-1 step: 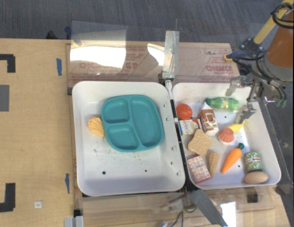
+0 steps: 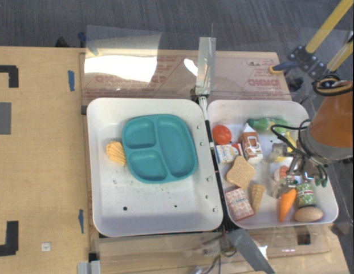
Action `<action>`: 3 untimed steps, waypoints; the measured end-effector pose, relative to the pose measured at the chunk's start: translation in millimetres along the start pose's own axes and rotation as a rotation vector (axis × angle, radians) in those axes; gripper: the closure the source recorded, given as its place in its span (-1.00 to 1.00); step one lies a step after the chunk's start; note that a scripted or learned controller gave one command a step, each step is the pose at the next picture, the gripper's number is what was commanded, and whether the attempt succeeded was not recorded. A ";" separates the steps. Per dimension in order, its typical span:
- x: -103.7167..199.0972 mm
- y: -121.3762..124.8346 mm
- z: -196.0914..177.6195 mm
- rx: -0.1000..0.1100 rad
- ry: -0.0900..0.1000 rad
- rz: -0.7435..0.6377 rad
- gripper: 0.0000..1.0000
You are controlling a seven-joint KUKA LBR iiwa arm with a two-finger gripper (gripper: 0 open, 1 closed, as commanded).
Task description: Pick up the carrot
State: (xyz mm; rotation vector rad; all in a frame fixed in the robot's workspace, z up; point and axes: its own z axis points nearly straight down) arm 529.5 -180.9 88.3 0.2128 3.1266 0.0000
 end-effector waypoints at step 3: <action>62.5 120.9 -100.2 -0.002 -0.005 -0.004 1.00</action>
